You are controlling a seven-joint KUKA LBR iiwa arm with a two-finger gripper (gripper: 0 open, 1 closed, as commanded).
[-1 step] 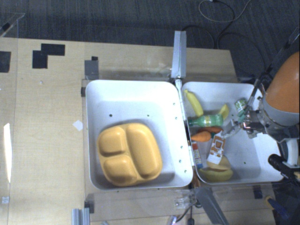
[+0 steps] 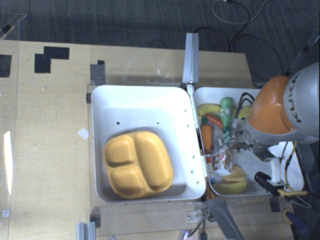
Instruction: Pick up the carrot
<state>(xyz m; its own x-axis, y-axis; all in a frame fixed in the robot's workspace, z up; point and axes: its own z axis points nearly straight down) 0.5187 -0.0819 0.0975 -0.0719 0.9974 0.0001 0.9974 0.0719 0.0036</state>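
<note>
Orange and tapered, the carrot [image 2: 206, 137] is seen in the right bin [image 2: 299, 174], lying lengthwise close against that bin's left wall, beside the divider between the two bins. It is crowded. A red pepper-like piece [image 2: 215, 120] lies just at its far end, a yellow banana [image 2: 208, 109] and a green vegetable [image 2: 227, 107] sit beyond that, and a crinkled packet [image 2: 222, 161] lies just near of it, with a pale yellow fruit piece [image 2: 233, 180] nearer still.

The gripper [image 2: 231, 143] is lowered into the right bin, just right of the carrot, under the grey arm's orange band [image 2: 269, 112]. Whether it is open or closed cannot be told, since the wrist and cables hide it. Nothing is seen to be held.

The left bin [image 2: 140, 98] is occupied by a yellow three-section tray [image 2: 138, 163] and plays no part in the task.

Several failures are judged likely from here. The carrot could be missed because so little room is left between it and the wall. The packet or the red piece could be caught instead, as both lie close to it. A smooth, rounded carrot gripped off-centre could also be squeezed out sideways or tipped when lifted.
</note>
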